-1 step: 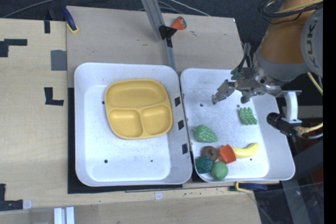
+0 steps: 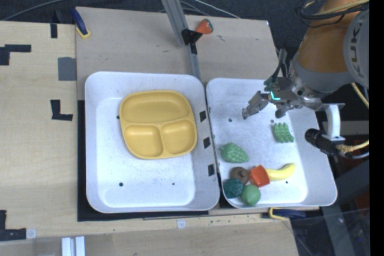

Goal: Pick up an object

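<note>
Right bin [image 2: 312, 189] | hand [image 2: 255, 106] above, grip unclear | arm [image 2: 327, 51] cropped

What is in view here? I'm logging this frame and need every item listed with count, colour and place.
white bins: 2, white, side by side on the bench
divided plate: 1, yellow, left bin
green bumpy pieces: 2, green, right bin, middle and right
banana: 1, yellow, right bin, near edge
orange block: 1, orange, beside banana
brown ring: 1, brown, near corner
round pieces: 2, green and teal, near corner
arm: 1, grey and orange, from right
pincer: 1, dark, above right bin
</note>
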Robot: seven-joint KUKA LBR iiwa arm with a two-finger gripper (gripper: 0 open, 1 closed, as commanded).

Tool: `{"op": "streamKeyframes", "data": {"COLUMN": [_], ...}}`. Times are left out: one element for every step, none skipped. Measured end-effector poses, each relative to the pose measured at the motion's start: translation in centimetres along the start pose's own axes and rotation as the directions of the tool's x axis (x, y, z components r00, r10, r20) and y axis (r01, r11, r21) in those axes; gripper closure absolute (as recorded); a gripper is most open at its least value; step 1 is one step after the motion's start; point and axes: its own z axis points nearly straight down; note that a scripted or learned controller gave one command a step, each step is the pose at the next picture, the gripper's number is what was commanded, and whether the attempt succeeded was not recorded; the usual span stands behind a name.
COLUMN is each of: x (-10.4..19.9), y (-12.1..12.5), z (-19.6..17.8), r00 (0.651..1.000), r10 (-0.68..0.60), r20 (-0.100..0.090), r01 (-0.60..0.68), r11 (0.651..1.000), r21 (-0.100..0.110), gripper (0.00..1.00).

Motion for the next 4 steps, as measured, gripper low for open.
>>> {"op": "streamKeyframes", "data": {"x": [-0.6,0.1,0.1,0.2], "y": [0.4,-0.2,-0.2,-0.2], "z": [6.0,12.2,14.7,13.7], "r00": [1.000,1.000,1.000,1.000], "r10": [0.001,0.000,0.001,0.000], "r20": [0.001,0.000,0.002,0.000], "r01": [-0.001,0.000,-0.001,0.000], "r11": [1.000,1.000,1.000,1.000], "r21": [0.006,0.007,-0.001,0.001], "gripper": [0.00,0.00,0.00,1.00]}}
